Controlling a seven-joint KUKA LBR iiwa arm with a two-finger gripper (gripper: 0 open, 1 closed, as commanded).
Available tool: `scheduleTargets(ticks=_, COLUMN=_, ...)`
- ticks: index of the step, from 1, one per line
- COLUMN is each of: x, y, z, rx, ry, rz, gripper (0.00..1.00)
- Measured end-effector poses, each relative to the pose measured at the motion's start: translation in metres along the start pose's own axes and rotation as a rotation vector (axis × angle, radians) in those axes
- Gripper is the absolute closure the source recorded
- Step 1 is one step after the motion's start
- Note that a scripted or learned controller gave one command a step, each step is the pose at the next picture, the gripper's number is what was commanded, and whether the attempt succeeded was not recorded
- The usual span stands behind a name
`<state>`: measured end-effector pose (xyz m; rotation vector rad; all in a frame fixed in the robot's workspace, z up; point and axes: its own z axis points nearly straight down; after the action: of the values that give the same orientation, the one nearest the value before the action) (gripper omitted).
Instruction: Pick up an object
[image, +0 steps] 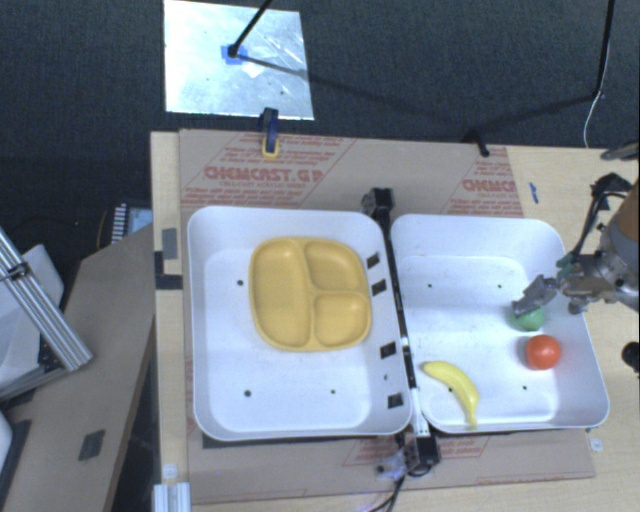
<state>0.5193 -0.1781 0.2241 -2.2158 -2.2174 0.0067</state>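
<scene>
2 white bins side by side on a bench covered with brown printed cardboard (300, 170).

Left bin (225, 390): holds 1 yellow divided plate (308, 293), 3 compartments, lying flat near the bin's middle, slightly toward the rear. Nothing sits in its compartments.

Right bin (470, 270): 3 items, all toward the front and right.
- Yellow banana (453, 385) near the front left corner, lying flat, curved, well apart from the other 2.
- Orange-red round fruit (542, 351), possibly a tomato or small orange; too small to tell which. Near the right wall.
- Green round object (528, 319) just behind the orange one, close to it but apart. Its upper part is hidden by the gripper, so its full shape is unclear.

Gripper (535, 297) enters from the right edge, arm mostly cut off by the frame; only the wrist end shows. A grey finger (533, 292) slants down to the left and overlaps the top of the green object. Whether the gripper is spread or pinching the green object cannot be told from this angle; the other finger is not distinguishable.

Behind the bench: a shiny metal sheet (238, 60) on dark carpet, blue tape on it.
</scene>
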Motion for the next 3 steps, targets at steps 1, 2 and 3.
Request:
scheduleTargets(ticks=1, x=0.000, y=0.002, z=-0.005, rx=-0.009, ry=-0.002, rz=-0.003, gripper=0.00)
scheduleTargets(ticks=2, x=-0.003, y=-0.005, z=0.054, rx=-0.004, ry=-0.001, rz=0.000, gripper=0.00)
scheduleTargets(ticks=3, x=0.003, y=-0.012, z=0.105, rx=-0.009, ry=0.002, rz=-0.003, gripper=0.00)
